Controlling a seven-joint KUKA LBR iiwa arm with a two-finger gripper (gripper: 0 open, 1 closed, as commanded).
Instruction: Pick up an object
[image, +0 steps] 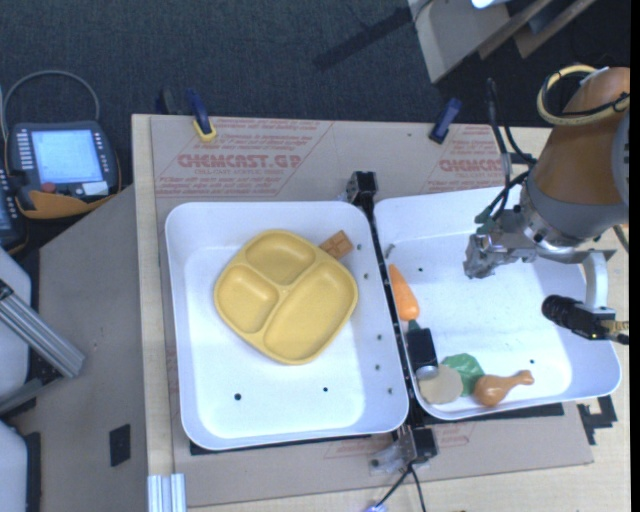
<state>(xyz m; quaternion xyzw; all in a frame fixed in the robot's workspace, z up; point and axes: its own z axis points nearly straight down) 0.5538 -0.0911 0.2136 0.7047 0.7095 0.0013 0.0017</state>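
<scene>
My gripper (482, 258) hangs over the upper middle of the right bin (560, 372), below the grey and orange arm. Nothing shows between its fingers. An orange carrot (403, 293) lies at the bin's left wall, well to the gripper's lower left. Along the bin's front edge sit a small black block (421, 349), a beige round piece (439, 384), a green leafy piece (465, 367) and a brown drumstick (501, 386). A yellow divided plate (286, 295) rests in the left bin (210, 400), with a small brown piece (336, 244) at its upper right rim.
A black divider (375, 260) runs between the bins. A black cylindrical part (578, 317) of the arm sticks out over the right bin's right side. A teach pendant (62, 165) sits off the bench at far left. Blue clamps (203, 118) hold the board's back edge.
</scene>
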